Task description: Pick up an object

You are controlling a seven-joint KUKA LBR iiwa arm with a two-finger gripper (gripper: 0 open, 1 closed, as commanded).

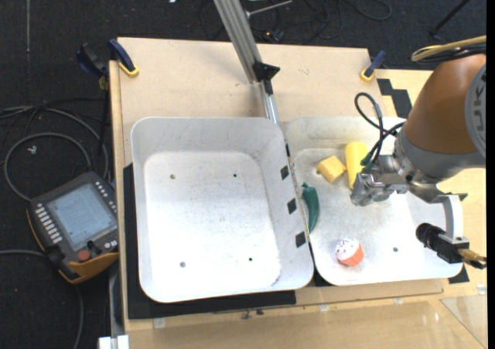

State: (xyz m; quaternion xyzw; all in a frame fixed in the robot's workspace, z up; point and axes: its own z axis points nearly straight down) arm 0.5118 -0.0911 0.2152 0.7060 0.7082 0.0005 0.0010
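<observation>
The pincer (363, 196) hangs low in the right bin (402, 258), beside the yellow object (355, 160) near its far edge; its grip I cannot tell. Center over it before closing.

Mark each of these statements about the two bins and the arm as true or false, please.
1. The yellow block lies in the right bin. True.
2. The green object lies in the middle of the left bin. False: it lies in the right bin, near the divide.
3. The orange and white object lies nearer the camera than the gripper. True.
4. The gripper is above the left bin. False: above the right bin.
</observation>
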